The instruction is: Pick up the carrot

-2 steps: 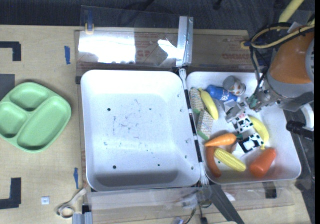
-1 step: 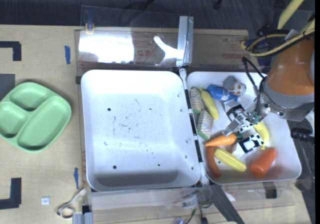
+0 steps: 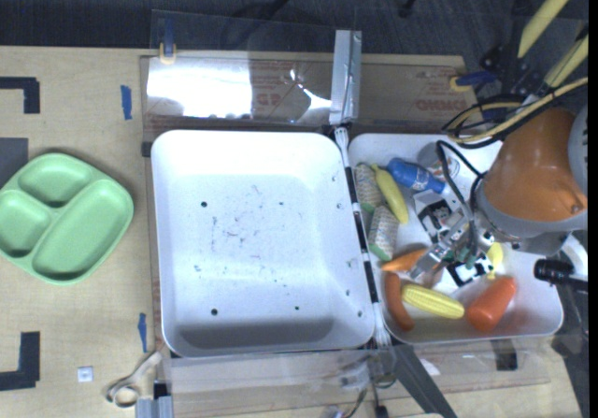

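While the arm reaches into the right bin (image 3: pixel 547 318), its pincer (image 3: pixel 437 257) hangs low over the clutter, fingers too blurred to tell whether they are parted or gripping anything. Just left of the pincer, touching its tip, lies the carrot (image 3: pixel 404 262), with a yellow corn cob (image 3: pixel 431 301) just below.

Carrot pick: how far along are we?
Done: the arm has reached into the right bin, and the claw is low over the pile. In hand: nothing clearly gripped; the carrot lies at the claw's tip, on the other toys. Left: a confirmed grasp and the lift.
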Motion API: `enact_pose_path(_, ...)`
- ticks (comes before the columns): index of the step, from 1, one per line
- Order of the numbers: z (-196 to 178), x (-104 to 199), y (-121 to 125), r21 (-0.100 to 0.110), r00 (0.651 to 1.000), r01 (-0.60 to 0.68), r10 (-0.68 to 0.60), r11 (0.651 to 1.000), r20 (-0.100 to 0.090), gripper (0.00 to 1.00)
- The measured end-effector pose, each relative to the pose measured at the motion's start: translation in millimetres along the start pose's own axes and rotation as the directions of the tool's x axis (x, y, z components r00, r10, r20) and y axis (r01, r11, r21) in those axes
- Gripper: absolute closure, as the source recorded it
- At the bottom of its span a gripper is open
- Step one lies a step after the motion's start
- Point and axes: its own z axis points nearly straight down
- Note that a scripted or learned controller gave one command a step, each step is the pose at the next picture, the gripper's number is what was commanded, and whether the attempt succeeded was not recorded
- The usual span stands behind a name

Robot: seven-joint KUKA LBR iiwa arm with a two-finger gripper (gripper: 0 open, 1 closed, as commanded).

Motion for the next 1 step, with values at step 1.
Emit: enact_pose_path(1, 23.7, -39.2, 58.2, 0.012, 0.964, 0.259, -0.258, 0.966, -0.059, 0.0)
